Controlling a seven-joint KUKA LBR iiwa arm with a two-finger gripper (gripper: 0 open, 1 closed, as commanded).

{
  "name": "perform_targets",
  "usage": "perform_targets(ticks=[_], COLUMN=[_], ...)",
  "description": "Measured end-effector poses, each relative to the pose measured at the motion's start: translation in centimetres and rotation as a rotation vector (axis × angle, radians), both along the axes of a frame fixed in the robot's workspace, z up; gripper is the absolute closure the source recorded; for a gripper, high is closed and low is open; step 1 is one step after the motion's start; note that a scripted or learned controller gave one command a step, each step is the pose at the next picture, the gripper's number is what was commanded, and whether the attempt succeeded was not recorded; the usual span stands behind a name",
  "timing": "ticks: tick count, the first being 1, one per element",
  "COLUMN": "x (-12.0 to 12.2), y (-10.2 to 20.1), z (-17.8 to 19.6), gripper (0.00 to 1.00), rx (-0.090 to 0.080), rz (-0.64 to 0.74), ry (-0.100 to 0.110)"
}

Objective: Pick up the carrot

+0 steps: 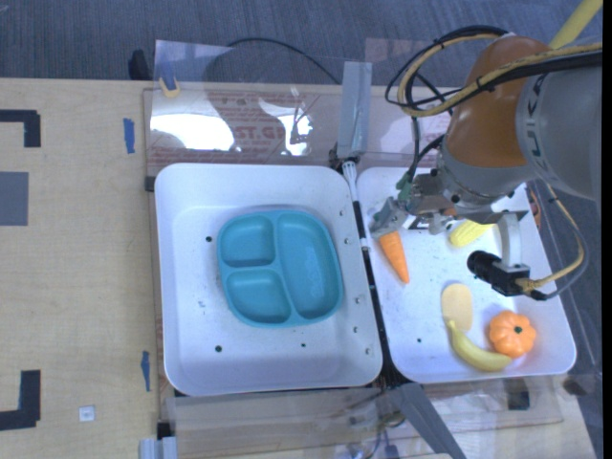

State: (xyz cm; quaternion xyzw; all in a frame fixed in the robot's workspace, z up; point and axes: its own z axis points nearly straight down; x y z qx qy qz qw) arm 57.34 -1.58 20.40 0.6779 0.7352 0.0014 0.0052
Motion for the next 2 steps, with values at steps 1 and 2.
perform_targets(ticks=[1,2], x=[6.7,1.8], y=[-5.2,-2.6], z=[-2.1,-1.9], gripper=[0.00,0.00], rx=[0.002,0.004], rz=[0.016,0.490], ry=[0.010,0.012])
